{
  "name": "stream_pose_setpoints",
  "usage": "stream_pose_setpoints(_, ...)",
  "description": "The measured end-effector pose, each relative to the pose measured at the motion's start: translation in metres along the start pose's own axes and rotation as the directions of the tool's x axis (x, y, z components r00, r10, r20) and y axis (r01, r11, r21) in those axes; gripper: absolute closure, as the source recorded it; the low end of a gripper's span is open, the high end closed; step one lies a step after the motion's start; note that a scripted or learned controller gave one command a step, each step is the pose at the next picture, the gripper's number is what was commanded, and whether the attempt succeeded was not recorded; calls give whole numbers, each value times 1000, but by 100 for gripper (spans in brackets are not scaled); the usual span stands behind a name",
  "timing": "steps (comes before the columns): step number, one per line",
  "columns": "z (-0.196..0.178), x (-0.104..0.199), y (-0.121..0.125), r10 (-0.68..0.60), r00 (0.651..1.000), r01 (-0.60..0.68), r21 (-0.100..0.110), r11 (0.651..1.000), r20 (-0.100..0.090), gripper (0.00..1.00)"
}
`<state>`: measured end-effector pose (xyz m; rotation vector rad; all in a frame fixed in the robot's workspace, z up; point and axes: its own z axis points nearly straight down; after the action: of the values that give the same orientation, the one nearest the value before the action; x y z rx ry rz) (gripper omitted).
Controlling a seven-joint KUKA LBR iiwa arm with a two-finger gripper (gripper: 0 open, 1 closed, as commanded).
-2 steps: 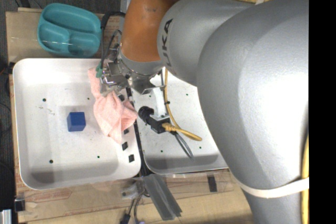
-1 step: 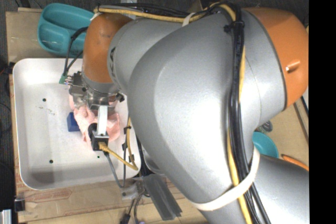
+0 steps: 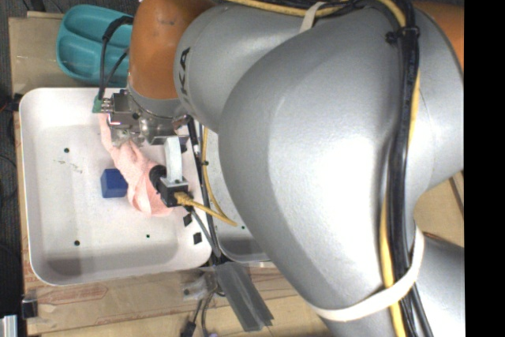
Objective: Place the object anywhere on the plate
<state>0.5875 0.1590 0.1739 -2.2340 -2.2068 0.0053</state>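
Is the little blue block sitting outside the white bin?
No, the blue block lies inside the white bin, right beside a pink cloth.

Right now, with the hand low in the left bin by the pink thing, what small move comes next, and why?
Probably a short lift straight up, to check the grasp. The hand sits low over the pink thing in the left bin, and the arm hides whether anything is gripped. The blue block lies beside the pink thing, touching or nearly so, so a sideways move could drag it. I can't make out a plate from here.
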Motion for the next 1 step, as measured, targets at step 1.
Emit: stream_pose_setpoints(1,30,-16,24,-65,998,65,-1,998,-1,100)
